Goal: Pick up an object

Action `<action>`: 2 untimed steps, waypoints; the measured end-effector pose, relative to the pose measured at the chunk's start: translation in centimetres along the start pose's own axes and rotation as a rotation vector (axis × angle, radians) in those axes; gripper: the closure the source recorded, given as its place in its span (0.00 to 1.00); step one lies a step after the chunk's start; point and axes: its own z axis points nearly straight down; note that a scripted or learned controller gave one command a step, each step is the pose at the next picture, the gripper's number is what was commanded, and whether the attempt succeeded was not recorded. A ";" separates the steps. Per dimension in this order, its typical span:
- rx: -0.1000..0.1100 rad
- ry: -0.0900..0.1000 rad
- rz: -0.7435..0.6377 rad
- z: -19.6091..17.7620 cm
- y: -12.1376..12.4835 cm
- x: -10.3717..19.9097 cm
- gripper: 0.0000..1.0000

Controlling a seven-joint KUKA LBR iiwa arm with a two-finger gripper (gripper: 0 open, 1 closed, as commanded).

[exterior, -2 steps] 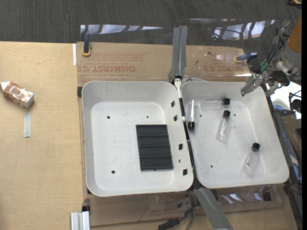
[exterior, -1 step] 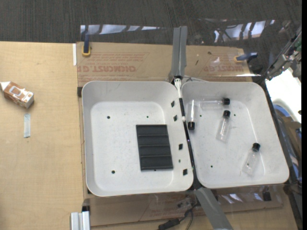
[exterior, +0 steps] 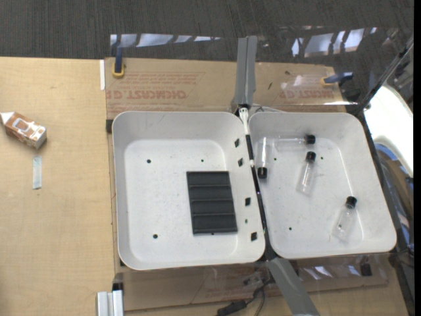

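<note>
Four clear vials w/ black caps (exterior: 306,174) lie in right bin (exterior: 378,176); black ridged block (exterior: 212,202) in left bin (exterior: 131,196). Claw state: can't tell.

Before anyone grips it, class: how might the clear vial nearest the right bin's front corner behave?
The vial lies on its side, so it probably rolls if nudged. It looks transparent and small, likely light, smooth and slippery, possibly fragile.
</note>
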 end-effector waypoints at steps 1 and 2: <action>0.001 -0.002 -0.003 -0.8 0.2 0.0 1.00; 0.001 -0.002 -0.003 -0.8 0.2 0.0 0.00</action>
